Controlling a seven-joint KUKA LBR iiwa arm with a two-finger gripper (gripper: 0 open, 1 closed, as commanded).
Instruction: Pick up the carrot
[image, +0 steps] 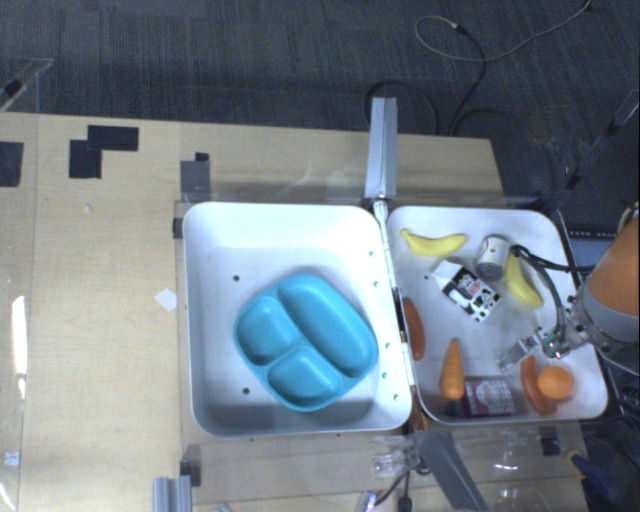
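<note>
The tool (535, 343) hovers low near the right side of the right bin (590, 400), and whether it is apart or together I cannot tell from this slant; nothing is seen held in it. The carrot (453, 370) lies well to the camera-left of the tool, near the bin's front edge beside the dividing wall, its long axis running roughly front to back with the narrow tip pointing away from the front edge. Closer to the tool are an orange (553, 383) and a small bottle (490, 396), so I judge the arm must cross leftward past them.
</note>
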